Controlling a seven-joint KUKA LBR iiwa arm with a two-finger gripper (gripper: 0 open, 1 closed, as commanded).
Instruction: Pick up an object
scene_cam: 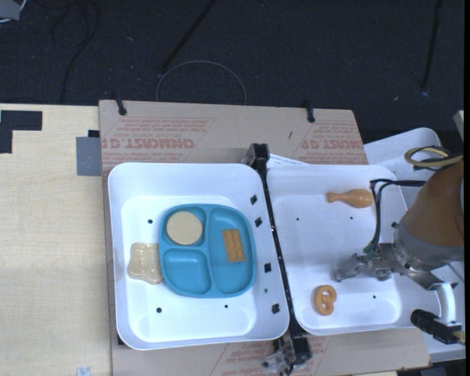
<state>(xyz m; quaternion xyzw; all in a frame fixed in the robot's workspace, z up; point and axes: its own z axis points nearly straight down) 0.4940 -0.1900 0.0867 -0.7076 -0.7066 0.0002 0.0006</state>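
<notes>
The gripper [343,272] is hovering low in the right bin [341,323], just above a pretzel [324,299]. Whether its fingers are standing wide or narrow cannot be told.

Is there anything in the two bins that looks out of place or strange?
One thing, mildly: a pale food piece lies on the left bin's floor, against the blue tray's left edge, not in a compartment like the round piece and the brown piece.

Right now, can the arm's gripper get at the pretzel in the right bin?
Probably yes. The gripper hangs in the right bin, just above the pretzel in the view, and only bare bin floor lies between them. The drumstick sits well away.
</notes>
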